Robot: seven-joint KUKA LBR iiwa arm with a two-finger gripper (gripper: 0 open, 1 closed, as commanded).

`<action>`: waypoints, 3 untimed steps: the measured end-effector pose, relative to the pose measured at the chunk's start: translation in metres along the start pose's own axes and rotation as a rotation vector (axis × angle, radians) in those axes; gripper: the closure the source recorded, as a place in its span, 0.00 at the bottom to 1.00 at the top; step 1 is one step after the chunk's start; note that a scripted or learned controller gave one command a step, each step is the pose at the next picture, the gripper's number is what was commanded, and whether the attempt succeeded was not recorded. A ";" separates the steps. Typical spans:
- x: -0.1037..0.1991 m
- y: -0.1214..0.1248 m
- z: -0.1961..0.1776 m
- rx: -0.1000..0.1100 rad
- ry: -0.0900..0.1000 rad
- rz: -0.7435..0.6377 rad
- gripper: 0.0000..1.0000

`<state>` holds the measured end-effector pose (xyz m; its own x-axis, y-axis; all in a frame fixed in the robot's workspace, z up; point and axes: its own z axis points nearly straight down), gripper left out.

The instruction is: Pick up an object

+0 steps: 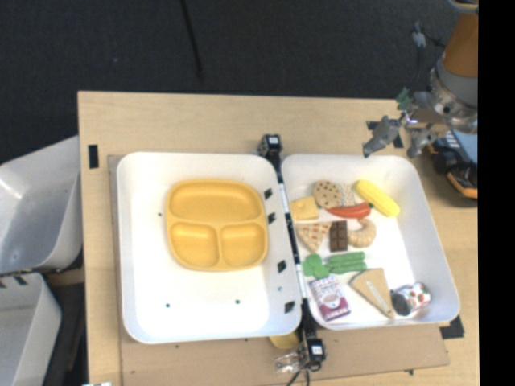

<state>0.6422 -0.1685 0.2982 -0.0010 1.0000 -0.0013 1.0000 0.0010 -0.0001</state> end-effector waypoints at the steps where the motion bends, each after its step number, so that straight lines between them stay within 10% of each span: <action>1: 0.000 0.001 -0.011 -0.003 -0.001 -0.003 1.00; 2: 0.008 -0.005 -0.019 0.002 -0.002 0.001 1.00; 3: 0.077 -0.008 -0.101 -0.010 0.001 -0.008 1.00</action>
<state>0.6346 -0.0913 0.3995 -0.0089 1.0000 0.0000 0.9999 0.0089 0.0100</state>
